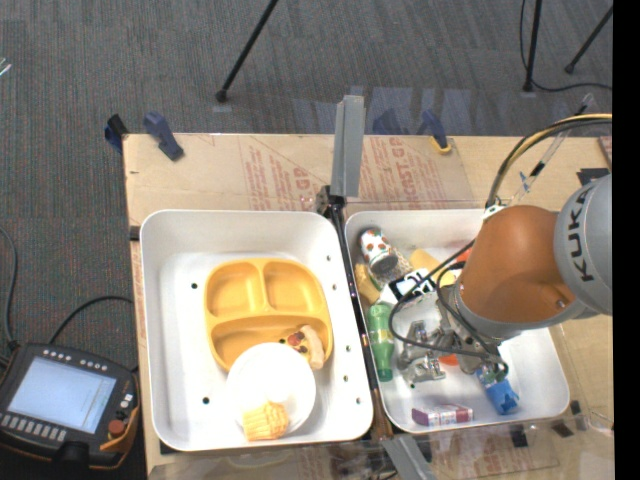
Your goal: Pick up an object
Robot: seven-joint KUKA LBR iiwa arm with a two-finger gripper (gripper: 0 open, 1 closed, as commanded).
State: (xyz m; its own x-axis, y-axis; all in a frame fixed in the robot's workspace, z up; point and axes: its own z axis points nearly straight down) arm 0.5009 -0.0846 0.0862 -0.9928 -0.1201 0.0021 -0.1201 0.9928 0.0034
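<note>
Two white bins sit side by side on a brown bench. The arm (520, 268) comes in from the right and hangs over the right bin (556, 368). Its big orange band covers much of that bin, so some things under it stay hidden. The gripper (432, 356) points down into the middle of the right bin, with grey metal parts and black cables around it. It is not clear from here if it is pinching anything, or how it is set.

Things lie all around the gripper. A green bottle (381, 340) lies just to its left, along the bin's left wall. Above the bottle is a small toy figure (377, 251) with a white and red head. A yellow thing (424, 261) peeks out near the top, close to a black and white card (412, 286). A blue thing (501, 396) lies to the lower right of the gripper. A small flat box (442, 415) with pink on it lies near the bin's front wall.

The left bin (165, 298) holds a yellow tray (262, 303) with three parts. A round white plate (268, 380) rests on the tray's lower edge. A yellow ridged toy (265, 421) sits at the front of the plate. A small brown and cream thing (310, 343) lies in the tray beside the plate.

A grey post (348, 148) stands behind the bins. A black hand-held screen (62, 396) lies on the floor at the left.
</note>
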